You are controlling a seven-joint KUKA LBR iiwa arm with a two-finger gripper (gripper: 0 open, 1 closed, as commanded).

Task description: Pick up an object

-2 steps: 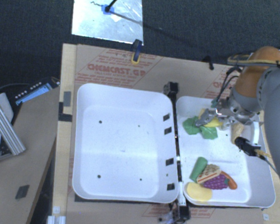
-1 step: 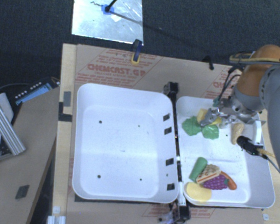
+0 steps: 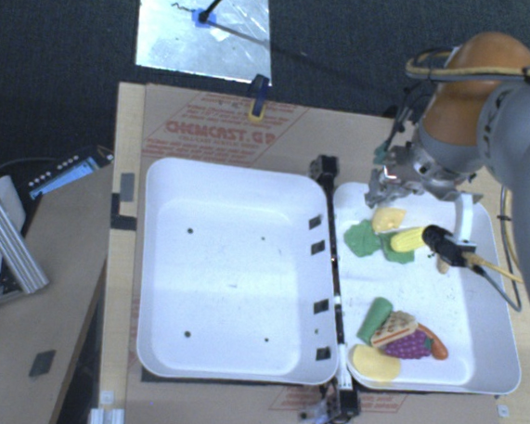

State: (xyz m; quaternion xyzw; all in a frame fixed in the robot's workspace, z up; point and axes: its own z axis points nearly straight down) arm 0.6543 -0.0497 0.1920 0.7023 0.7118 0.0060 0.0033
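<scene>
Nearest the lens, at the front rim of the right bin (image 3: pixel 502 369), a pale yellow disc (image 3: pixel 374 362) — flat, rounded, matte like moulded plastic. Just behind it a tight cluster, pieces touching: a green pod-shaped piece (image 3: pixel 374 317) lying on a slant, a tan wedge (image 3: pixel 394 327) with a speckled face, a purple bunch (image 3: pixel 408 345) with a knobbly grape-like surface, and a small orange-red bit (image 3: pixel 437 345) at its right. All look like toy food, light and hard-skinned by my guess. Farther back in the same bin, a second group: a ruffled green leaf (image 3: pixel 362 238), a pale yellow lump (image 3: pixel 387 218), a brighter yellow oblong (image 3: pixel 406 238) lying on another green piece (image 3: pixel 399 255). The gripper (image 3: pixel 385 192) hangs low at the bin's back left, just above and touching or nearly touching the pale lump; whether the claw is apart or together I cannot tell, the tips lost against the wrist hardware. A black fitting (image 3: pixel 448 245) with a cable runs off to the right beside the oblong. Nothing is seen lifted or between the claw's tips — every piece lies on the bin floor, so the pick reads as not yet done; the approach is made, grasp and lift remain. The left bin (image 3: pixel 164 243) is smooth white plastic, shallow, rounded corners, a few dark specks on its floor. Both sit on a printed cardboard sheet (image 3: pixel 217 127).
</scene>
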